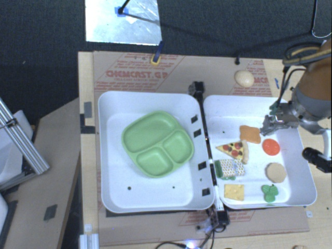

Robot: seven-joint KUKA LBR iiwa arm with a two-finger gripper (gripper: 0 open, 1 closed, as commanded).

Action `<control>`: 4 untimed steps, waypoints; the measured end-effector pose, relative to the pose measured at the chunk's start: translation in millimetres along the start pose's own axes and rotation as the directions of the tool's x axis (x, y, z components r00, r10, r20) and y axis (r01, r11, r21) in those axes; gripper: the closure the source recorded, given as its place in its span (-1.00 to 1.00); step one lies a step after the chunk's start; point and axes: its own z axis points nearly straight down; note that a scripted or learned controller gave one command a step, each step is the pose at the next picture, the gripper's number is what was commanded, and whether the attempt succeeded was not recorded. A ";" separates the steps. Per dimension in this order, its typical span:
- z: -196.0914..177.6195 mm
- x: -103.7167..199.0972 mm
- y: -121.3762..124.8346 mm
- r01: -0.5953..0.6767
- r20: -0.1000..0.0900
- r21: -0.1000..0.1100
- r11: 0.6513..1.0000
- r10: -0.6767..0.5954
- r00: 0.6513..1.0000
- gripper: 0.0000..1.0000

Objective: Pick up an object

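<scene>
Bins sit side by side on the bench, rims touching along a black hinge strip. Inside the left bin, a green divided plate lies near centre, with bare white floor all round it. Food toys crowd the right bin: pizza slice at centre, orange piece at 12 o'clock of it, red disc at 3, tan round and green piece toward 4 and 5, yellow square at 6. Hovering just beside the red disc at its 12 o'clock, the gripper holds nothing visible; whether its claw is released or clenched I cannot tell.
</scene>
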 end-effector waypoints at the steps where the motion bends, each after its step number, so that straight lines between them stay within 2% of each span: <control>1: -11.0 0.0 0.9 0.000 -0.001 0.003 1.000 0.000 1.000 1.00; 3: -13.2 96.4 -14.6 0.003 -0.002 0.005 1.000 -0.003 1.000 1.00; 4: -22.2 140.3 -35.7 0.002 -0.003 0.006 1.000 -0.002 1.000 1.00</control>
